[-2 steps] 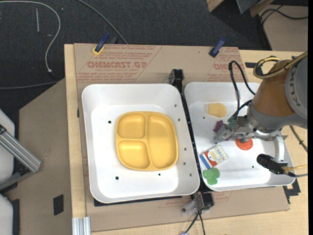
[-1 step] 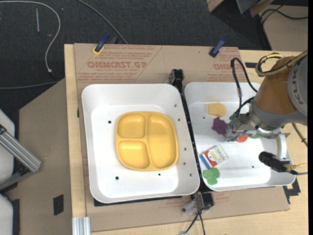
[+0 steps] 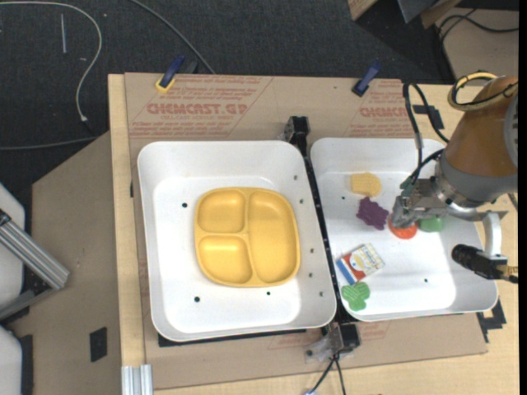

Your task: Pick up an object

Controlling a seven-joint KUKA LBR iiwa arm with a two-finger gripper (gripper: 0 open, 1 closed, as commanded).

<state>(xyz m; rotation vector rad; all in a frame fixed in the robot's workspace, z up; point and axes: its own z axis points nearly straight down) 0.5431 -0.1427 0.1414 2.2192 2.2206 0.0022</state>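
In the left white bin [image 3: 156,220], well to the left of the gripper, lay a yellow plastic divided plate [image 3: 247,237] with three compartments, flat and alone on the bin floor. Across the black divider, in the right white bin [image 3: 461,299], the small things sat in a loose cluster around the gripper. Nearest the divider and below-left of the gripper lay a flat white card with red and blue print [image 3: 362,262], and just below that a green ridged leaf-shaped toy [image 3: 355,295] against the bin's near wall. Closer to the gripper, on its left, sat a purple knobbly toy [image 3: 372,213], with a pale yellow lumpy piece [image 3: 366,184] just above it. The grey two-finger gripper [image 3: 405,217] hung low over an orange-red round toy with a green part [image 3: 416,227], touching or nearly touching it. Whether the jaws were wide, narrow or closed on anything could not be told from this slant, so no grasp could be claimed. By my reading the task stood at the reach-and-close stage: the pick was not yet shown done, and the lift remained. The purple toy just beside the gripper looked the likeliest thing to get nudged or caught. The worktop [image 3: 247,109] around both bins was brown cardboard.
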